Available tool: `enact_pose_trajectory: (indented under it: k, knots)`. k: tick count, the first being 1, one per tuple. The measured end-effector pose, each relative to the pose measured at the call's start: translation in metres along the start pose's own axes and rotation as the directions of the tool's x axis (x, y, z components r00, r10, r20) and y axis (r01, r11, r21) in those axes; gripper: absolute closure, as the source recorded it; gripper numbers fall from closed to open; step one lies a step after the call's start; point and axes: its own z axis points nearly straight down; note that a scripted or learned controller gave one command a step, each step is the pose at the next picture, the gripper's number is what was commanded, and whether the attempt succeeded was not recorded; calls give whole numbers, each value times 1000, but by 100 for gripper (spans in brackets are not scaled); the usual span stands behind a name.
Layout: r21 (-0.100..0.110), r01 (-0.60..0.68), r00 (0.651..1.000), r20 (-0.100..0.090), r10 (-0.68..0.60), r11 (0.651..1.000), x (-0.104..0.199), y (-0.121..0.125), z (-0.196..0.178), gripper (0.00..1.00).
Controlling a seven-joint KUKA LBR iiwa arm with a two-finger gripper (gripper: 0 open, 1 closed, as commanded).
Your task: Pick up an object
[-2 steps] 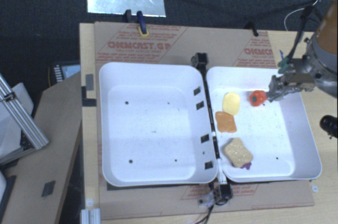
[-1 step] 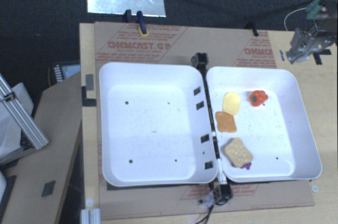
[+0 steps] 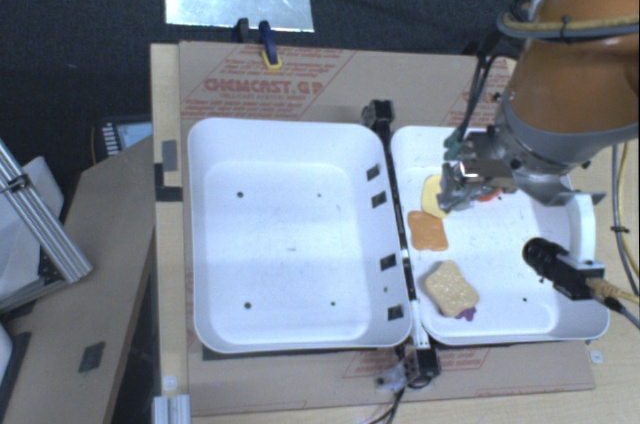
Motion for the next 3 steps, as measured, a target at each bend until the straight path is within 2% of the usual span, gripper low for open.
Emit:
enact_pose_trajectory:
  k: [1, 2, 3]
  knots:
    - [-24, 2, 1000, -2, -2, 1000, 25, 24, -74, 100]
    - [-20, 6, 1000, -4, -6, 1000, 86, -1, -118, 100]
    - [-18, 4, 1000, -4, -4, 1000, 139, 0, -145, 100]
